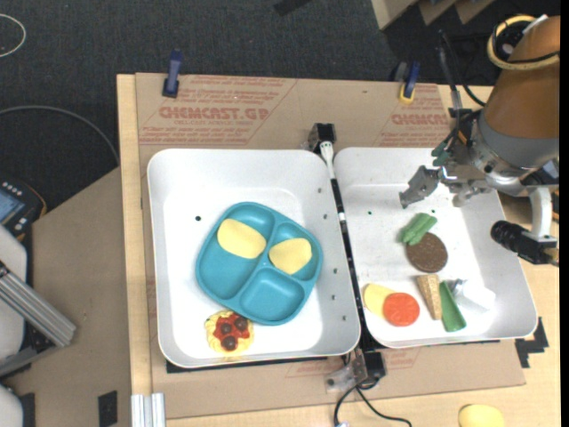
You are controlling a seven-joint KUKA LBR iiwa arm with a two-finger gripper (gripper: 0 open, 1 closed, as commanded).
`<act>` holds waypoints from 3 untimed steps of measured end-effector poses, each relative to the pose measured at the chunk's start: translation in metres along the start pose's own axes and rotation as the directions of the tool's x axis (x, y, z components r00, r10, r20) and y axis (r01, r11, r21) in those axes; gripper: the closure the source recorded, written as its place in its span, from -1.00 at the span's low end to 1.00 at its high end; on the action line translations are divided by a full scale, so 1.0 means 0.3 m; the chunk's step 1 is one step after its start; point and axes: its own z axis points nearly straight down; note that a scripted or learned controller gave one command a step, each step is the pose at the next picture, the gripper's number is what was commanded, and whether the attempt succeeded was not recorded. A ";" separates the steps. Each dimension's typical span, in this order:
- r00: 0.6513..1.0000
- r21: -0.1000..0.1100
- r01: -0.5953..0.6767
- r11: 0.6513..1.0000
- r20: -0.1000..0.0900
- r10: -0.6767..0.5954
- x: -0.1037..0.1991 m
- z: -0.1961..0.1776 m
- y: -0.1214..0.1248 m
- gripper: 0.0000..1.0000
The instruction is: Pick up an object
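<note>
Over the right bin (524, 314), the gripper (442, 188) hangs with its jaws spread, nothing between them. Just below lie a green piece (415, 229) touching a brown disc (428, 253). Nearer the front edge: a yellow piece (376, 294) and a red disc (401, 309), a tan wedge (430, 294), a green stick (452, 312). Left bin (169, 238) holds a blue divided plate (253, 278) carrying two yellow pieces (238, 237); a pizza toy (228, 331) sits beside it.

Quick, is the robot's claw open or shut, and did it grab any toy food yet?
Gripper: open, holding nothing; it hangs over the right bin, above the green piece and brown disc.
</note>
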 end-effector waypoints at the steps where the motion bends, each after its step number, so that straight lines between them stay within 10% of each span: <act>1: 1.000 -0.003 0.001 1.000 0.000 -0.001 0.000 -0.035 0.002 1.00; 3: 1.000 -0.008 0.013 1.000 -0.005 -0.013 0.831 -0.351 -0.245 1.00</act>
